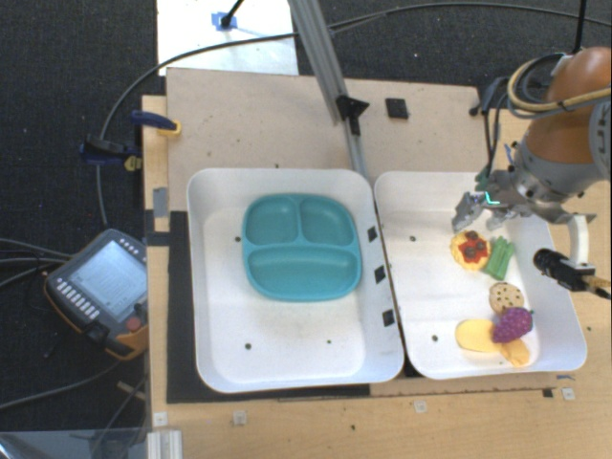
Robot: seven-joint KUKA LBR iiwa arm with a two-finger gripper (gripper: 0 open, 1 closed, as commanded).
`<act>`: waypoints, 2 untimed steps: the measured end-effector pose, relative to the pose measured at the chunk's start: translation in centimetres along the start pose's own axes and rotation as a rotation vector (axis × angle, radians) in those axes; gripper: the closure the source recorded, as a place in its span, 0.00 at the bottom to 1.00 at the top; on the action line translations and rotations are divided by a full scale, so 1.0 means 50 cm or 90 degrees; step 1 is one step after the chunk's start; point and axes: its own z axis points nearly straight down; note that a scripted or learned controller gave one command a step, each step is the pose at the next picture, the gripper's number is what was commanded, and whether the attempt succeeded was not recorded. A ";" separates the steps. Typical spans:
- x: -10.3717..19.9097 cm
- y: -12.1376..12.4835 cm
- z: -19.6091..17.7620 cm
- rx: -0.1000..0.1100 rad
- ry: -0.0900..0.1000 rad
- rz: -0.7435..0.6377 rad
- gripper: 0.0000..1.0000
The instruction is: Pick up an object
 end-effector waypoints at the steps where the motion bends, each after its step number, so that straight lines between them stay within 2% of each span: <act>1: 0.000 0.002 -0.003 -0.002 0.000 0.000 0.00; 2: 0.005 -0.006 0.082 0.000 -0.001 0.001 0.00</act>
